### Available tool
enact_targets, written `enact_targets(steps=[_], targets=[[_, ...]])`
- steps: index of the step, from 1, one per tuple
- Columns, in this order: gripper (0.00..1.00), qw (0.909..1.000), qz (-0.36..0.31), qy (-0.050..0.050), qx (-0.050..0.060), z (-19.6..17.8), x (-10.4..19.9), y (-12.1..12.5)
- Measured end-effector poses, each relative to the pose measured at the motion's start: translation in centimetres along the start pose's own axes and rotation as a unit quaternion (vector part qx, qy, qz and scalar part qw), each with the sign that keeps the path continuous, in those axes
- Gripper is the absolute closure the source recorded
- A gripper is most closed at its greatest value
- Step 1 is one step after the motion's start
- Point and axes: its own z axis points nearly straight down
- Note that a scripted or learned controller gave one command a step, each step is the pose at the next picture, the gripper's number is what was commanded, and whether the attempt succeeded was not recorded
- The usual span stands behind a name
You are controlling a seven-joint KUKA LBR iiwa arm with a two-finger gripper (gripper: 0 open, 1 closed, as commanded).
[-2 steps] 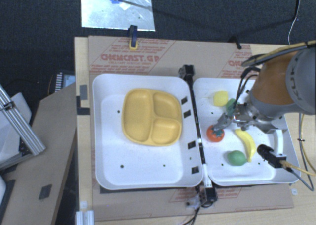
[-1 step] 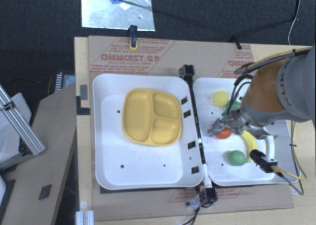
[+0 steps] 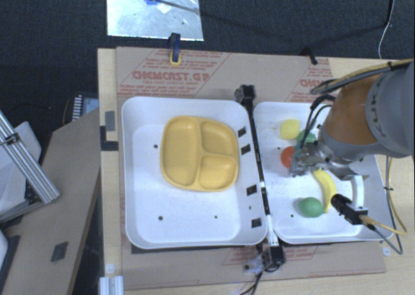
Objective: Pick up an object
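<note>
Banana (image 3: 325, 185) lies lower right in the right bin (image 3: 275, 222), above it the gripper (image 3: 299, 161), finger state indeterminate, descending stage judged; next: close on 1 item, orange ball (image 3: 287, 155) or green ball (image 3: 310, 207).
</note>
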Motion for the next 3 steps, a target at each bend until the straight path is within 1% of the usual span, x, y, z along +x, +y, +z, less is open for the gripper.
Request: enact_targets(steps=[1, 3], targets=[[1.00, 1.0000, -0.002, 0.000, -0.001, -4.4, 0.4, -0.2], [1.00, 1.0000, -0.003, 0.000, -0.003, -17.2, 1.2, 0.5]])
